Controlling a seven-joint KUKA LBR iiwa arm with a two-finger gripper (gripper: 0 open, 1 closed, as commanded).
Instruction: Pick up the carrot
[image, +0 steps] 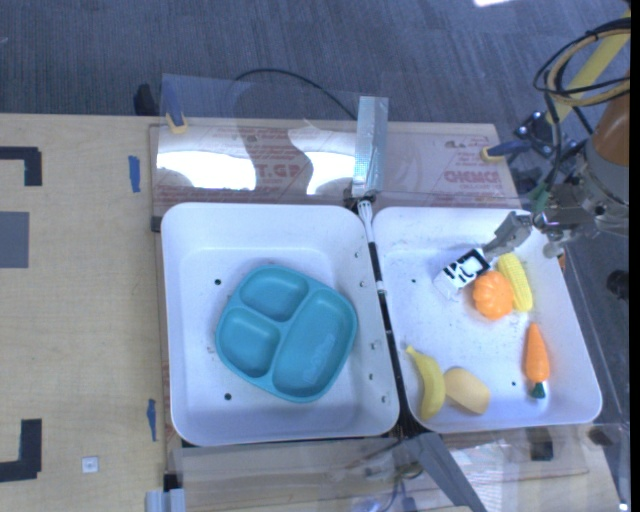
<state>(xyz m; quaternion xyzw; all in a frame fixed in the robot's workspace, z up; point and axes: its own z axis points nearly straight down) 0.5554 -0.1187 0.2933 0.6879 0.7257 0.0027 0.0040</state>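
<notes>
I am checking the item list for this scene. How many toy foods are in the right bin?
5. A corn cob and an orange fruit near the far wall, a carrot by the right wall, a banana and a potato near the front. None seems hidden.

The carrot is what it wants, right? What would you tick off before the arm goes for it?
1. Carrot in plain sight in the right bin: ok.
2. Nothing lying on top of the carrot: ok.
3. Gripper above the carrot: not ok, it sits at the bin's far corner.
4. Corn and orange apart from the carrot: ok.
5. Room beside the bin wall: cannot tell.
</notes>
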